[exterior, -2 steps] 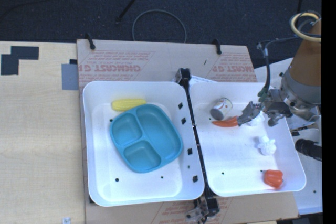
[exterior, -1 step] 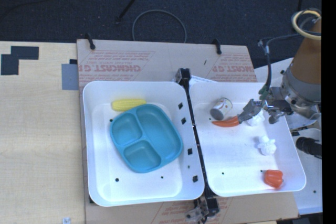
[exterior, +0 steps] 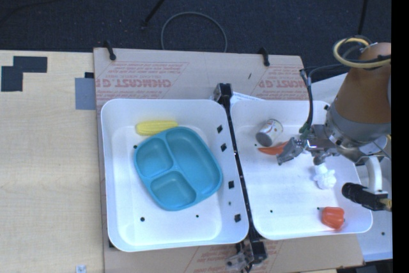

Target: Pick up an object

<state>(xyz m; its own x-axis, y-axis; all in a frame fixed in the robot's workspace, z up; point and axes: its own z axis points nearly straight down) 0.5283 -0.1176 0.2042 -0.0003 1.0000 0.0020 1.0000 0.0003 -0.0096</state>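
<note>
While binned: one blue tray [exterior: 177, 167], one corn cob [exterior: 156, 128].

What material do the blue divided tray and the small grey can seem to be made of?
Blue divided tray: probably moulded plastic, with a smooth, matte, even colour and rounded compartment walls. Small grey can, lying in the right bin: likely metal, judging by its silvery sheen and pale rim, though it is too small to be sure.

Cardboard sheet [exterior: 160, 77]: red print, upside down, unreadable.
</note>
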